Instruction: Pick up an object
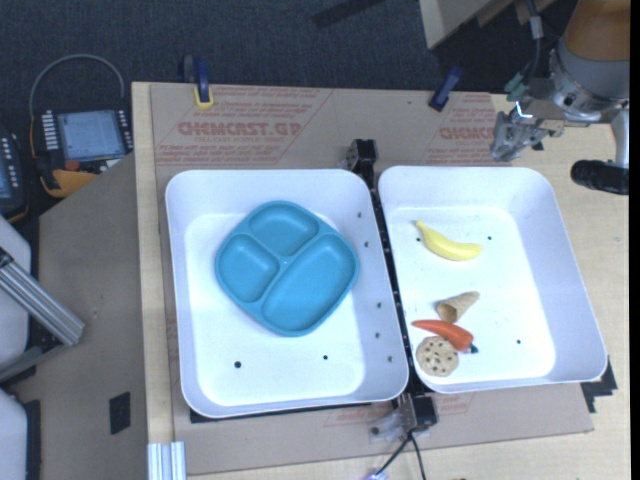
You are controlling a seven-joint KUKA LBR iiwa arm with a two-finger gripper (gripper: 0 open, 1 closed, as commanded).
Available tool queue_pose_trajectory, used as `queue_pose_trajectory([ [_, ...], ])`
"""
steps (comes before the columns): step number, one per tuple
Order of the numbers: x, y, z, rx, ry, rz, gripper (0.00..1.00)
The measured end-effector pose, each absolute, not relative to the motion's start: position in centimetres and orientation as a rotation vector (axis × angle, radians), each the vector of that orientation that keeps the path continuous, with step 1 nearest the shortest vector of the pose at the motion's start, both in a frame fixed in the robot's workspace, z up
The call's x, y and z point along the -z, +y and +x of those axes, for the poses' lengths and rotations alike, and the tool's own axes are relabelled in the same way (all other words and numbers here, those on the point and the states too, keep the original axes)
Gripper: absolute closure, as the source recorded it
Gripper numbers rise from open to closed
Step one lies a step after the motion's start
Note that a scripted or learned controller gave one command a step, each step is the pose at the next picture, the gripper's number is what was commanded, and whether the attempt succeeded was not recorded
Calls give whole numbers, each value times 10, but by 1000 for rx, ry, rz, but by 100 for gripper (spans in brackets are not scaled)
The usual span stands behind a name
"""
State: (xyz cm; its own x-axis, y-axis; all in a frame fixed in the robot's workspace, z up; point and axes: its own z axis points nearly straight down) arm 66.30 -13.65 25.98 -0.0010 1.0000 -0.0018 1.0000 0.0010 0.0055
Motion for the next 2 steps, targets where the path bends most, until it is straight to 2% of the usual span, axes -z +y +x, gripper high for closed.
queue_pose_trajectory([
  [1,-254,-77,644,0,2230,2218,100],
  [2,-255,-27,638,-1,2230,2217,100],
])
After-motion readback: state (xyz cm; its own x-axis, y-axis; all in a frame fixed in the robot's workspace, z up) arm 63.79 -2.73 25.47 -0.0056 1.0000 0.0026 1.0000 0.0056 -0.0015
